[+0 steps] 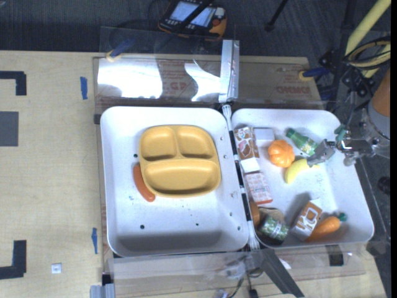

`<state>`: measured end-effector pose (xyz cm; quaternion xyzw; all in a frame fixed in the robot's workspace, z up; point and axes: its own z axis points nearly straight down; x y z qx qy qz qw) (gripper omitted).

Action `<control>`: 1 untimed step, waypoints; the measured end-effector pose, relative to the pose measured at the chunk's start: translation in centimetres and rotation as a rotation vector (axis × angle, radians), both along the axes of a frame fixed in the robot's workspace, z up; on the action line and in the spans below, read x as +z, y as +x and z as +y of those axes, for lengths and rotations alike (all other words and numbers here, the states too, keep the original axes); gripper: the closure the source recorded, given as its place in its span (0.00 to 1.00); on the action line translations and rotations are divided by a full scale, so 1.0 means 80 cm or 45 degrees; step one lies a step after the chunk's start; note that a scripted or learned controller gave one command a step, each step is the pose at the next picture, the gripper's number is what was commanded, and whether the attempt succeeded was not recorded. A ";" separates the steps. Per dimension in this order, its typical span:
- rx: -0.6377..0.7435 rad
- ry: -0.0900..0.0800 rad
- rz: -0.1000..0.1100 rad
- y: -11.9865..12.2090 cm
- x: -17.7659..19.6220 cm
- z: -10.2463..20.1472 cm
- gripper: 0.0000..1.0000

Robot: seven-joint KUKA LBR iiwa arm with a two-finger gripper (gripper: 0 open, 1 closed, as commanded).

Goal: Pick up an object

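My gripper (341, 144) hovers at the right bin's (347, 191) upper right rim, next to a green bottle (302, 141). Just left of that lie an orange fruit (280, 153) and a yellow banana-like piece (295, 171). Along the bin's left wall lie a brown snack packet (247, 143) and a white and red packet (258, 187). At the front sit a dark green can (273, 227), a brown carton (306, 218) and a carrot (327, 225). Nothing shows held by the gripper.
The left bin (118, 185) holds a yellow divided plate (178, 159) with an orange sausage (143, 185) at its left side. A metal divider (228, 73) stands behind the bins. Cables and stands crowd the far right behind the arm (379, 101).
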<state>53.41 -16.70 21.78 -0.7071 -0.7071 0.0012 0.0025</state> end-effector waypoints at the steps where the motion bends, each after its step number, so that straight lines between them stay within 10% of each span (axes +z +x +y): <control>1: -0.036 -0.003 -0.010 0.043 -0.165 0.005 0.00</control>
